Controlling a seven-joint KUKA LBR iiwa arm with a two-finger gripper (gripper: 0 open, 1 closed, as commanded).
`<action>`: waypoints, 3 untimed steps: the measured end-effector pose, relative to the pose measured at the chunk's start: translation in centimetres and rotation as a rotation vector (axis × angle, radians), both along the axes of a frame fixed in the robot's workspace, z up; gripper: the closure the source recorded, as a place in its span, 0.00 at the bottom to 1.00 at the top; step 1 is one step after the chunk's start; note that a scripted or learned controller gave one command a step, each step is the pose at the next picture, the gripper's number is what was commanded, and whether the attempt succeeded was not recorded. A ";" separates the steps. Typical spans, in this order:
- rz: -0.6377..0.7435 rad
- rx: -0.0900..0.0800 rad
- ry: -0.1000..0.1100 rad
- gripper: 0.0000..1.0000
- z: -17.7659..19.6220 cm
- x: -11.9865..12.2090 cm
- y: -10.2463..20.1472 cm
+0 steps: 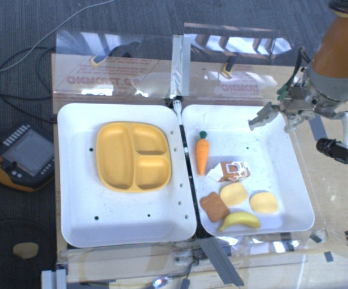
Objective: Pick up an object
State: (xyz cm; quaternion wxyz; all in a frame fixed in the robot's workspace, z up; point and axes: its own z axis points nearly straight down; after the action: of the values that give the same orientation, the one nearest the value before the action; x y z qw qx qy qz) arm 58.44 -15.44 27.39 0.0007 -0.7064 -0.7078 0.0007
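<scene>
From the overhead camera view, the gripper hangs over the upper right corner of the right bin, its two fingers spread wide with nothing between them. One grey fingertip pokes out toward the bin's middle, the other sits closer to the right wall.

Every candidate sits in that same bin, below and to the left of the fingers in this view. Nearest is the small orange-and-white packet, lying flat near the centre. The toy carrot lies along the left wall, long axis running up and down the frame, green tip uppermost. Further down cluster two pale yellow lumps and, a brown biscuit-like piece and the banana, its length running left to right along the lower wall.

The left bin carries a yellow divided plate, well apart from the gripper.

My read: the packet is the shortest reach, down and left.
</scene>
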 end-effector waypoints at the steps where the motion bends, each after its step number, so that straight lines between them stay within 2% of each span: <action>1: 0.229 0.001 0.000 0.00 -8.0 -3.1 10.9; 2: 0.413 0.000 -0.002 0.00 -6.1 -2.8 10.1; 3: 0.462 0.001 0.000 0.00 -12.4 -8.1 3.8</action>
State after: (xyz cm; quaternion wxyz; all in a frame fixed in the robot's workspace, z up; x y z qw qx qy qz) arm 50.29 -11.60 15.02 0.0008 -0.5255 -0.8508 0.0007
